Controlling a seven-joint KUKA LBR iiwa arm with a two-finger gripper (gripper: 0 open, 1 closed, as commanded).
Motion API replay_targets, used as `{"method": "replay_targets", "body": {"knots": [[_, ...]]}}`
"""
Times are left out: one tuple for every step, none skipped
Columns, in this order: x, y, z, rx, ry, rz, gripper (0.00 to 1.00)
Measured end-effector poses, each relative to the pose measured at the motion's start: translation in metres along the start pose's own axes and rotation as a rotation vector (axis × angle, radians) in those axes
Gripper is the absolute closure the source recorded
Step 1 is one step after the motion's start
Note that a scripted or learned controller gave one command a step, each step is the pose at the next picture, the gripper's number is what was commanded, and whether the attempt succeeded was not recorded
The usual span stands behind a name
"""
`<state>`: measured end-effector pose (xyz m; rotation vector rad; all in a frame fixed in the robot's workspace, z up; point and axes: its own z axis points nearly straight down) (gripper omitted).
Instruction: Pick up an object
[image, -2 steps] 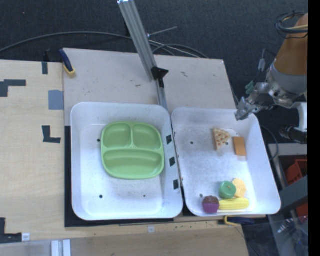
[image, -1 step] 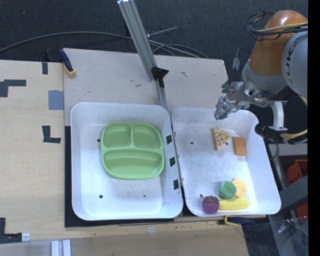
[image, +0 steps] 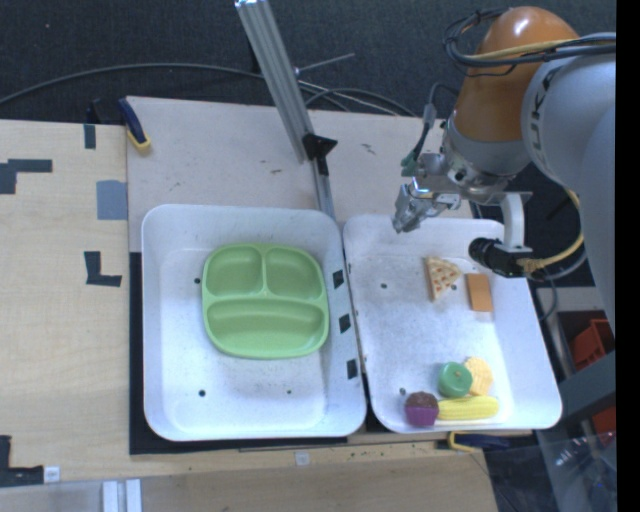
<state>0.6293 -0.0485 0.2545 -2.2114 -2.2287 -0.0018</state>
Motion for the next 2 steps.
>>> {"method": "replay_targets", "body": {"knots": [[0.049,0.017,0.006,0.0,-0.001,0.001,1.0],[0.106,0.029,0.005,0.0,-0.001,0.001,1.0]]}}
